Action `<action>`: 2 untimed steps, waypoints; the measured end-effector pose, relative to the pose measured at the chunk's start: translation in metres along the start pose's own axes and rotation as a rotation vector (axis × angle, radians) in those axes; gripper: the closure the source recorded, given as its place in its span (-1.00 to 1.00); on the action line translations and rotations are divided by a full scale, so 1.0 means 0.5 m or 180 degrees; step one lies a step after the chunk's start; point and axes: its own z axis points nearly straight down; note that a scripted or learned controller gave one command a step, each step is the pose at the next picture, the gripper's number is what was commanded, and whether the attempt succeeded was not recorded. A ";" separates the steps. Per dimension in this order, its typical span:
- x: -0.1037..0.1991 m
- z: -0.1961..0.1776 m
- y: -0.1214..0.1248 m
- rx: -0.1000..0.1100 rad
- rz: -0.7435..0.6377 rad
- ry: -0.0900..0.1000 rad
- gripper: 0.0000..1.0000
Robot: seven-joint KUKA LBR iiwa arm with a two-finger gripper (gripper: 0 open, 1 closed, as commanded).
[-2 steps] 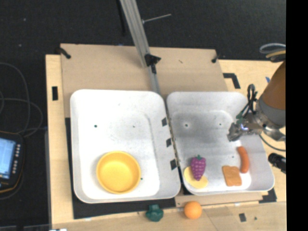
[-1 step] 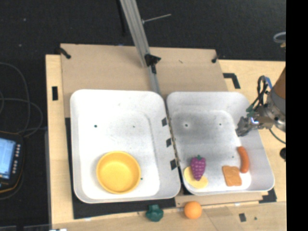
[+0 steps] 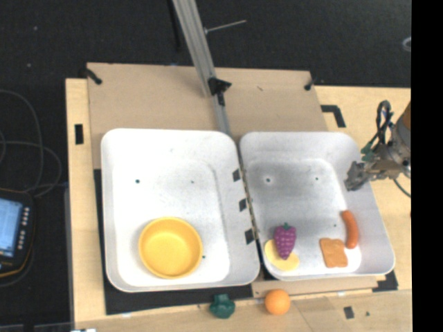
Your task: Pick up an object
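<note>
Over at the right bin's (image 3: pixel 313 151) far right edge, jaws (image 3: pixel 358 173) hanging just above the rim, grey arm (image 3: pixel 398 151) reaching in from the right side. Can't tell how wide they're spread, too small and dark to make out, and nothing visibly caught between them.

Closest to the jaws: sausage (image 3: pixel 350 228), a bit nearer the front of the bin, lying lengthwise along the right wall. Just left of it and slightly further front, toast (image 3: pixel 334 252), flat on the floor of the bin, close beside the sausage but hard to say if touching. Further left again, grapes (image 3: pixel 284 238), sitting on top of a pale yellow slice (image 3: pixel 283 259), in the front left corner.

Way off to the left of the jaws, in the left bin (image 3: pixel 166 158), yellow bowl (image 3: pixel 170 246), upright, near the front.

Out on the bench (image 3: pixel 76 303), past the bins' front edge: orange (image 3: pixel 277 301) and a green thing (image 3: pixel 222 306), near each other, apart, both well away from the jaws.
</note>
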 end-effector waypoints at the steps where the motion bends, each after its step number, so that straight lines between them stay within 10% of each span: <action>1: 0.100 -0.005 0.007 0.0006 -0.0009 0.0008 1.00; 2: 0.204 -0.019 0.043 0.0007 -0.0013 0.0009 1.00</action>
